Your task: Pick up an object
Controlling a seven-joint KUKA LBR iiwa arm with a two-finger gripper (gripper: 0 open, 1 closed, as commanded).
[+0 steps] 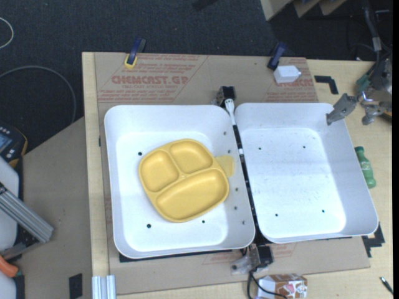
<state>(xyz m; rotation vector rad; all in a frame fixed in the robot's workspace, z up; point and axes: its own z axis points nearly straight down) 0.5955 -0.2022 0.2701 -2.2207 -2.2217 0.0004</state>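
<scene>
A yellow plate (pixel 183 179) with three compartments lies flat in the left white bin (pixel 124 123), a little right of its middle. A small yellow tab pokes out at the plate's right side. My gripper (pixel 353 114) hangs at the far right, over the upper right corner of the right bin (pixel 293 167), well away from the plate. Its fingers (pixel 340 110) stand apart and nothing is between them.
A green object (pixel 366 166) lies on the bench just outside the right bin's right wall. A white block (pixel 287 74) and two blue clamps (pixel 134 51) sit on the cardboard behind the bins. Cables run along the gap between the bins.
</scene>
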